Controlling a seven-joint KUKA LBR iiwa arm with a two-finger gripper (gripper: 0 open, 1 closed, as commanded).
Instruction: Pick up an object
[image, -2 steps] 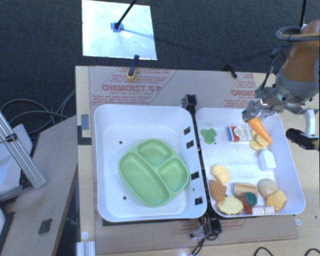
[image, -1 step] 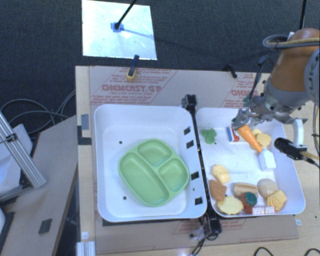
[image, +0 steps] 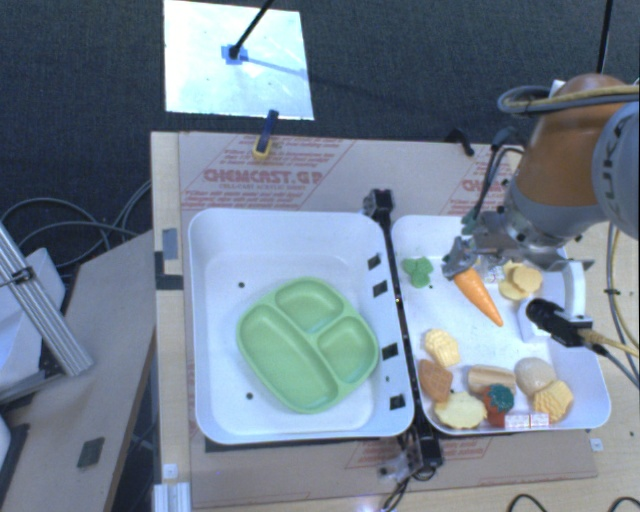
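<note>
camera view: gripper (image: 466, 256) at carrot (image: 480, 295) (right bin (image: 600, 400)).

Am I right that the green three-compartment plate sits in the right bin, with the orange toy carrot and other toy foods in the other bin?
Not quite. The camera view shows the green three-compartment plastic plate in the left white bin. The orange toy carrot and the other toy foods lie in the right white bin, where the tool is.
</note>
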